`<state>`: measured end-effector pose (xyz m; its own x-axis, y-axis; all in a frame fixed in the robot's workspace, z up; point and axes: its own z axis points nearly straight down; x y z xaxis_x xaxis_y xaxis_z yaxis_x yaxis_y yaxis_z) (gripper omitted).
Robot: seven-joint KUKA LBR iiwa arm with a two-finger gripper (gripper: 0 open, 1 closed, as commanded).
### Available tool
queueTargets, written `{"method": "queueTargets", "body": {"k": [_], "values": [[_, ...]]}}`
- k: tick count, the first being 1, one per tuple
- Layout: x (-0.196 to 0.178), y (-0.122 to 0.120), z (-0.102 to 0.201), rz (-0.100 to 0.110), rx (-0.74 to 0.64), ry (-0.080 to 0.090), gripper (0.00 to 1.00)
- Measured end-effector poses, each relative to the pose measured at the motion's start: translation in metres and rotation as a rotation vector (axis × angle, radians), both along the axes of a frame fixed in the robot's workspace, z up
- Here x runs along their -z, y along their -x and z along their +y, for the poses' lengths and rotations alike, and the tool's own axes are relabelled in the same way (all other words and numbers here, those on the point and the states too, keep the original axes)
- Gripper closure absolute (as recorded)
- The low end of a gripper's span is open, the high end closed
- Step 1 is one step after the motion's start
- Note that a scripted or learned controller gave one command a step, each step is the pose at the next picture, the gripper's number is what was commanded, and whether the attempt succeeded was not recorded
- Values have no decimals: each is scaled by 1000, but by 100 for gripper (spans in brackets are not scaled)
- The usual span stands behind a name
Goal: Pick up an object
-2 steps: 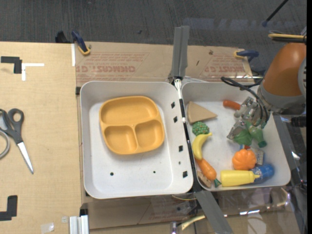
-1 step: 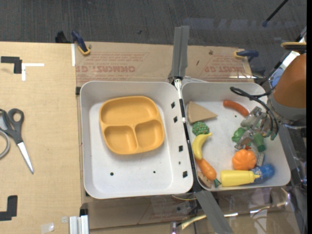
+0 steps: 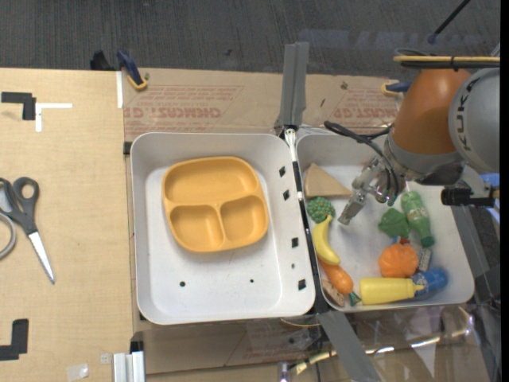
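Banana (image 3: 324, 242) lies untouched in right bin (image 3: 453, 237), among other toy foods. Gripper (image 3: 359, 201) hovers above it, nothing between fingers; finger spread unclear. Grasp not yet made.

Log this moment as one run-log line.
phase: reaching | hand: over right bin, above bare floor, nothing held | nearest: banana, broccoli | left bin: orange divided plate
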<state>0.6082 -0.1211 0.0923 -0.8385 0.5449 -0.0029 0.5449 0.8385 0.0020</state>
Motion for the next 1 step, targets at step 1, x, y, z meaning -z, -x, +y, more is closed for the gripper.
{"method": "queueTargets", "body": {"k": [1], "values": [[-2,-5,-73,-3,-296,4,0]]}}
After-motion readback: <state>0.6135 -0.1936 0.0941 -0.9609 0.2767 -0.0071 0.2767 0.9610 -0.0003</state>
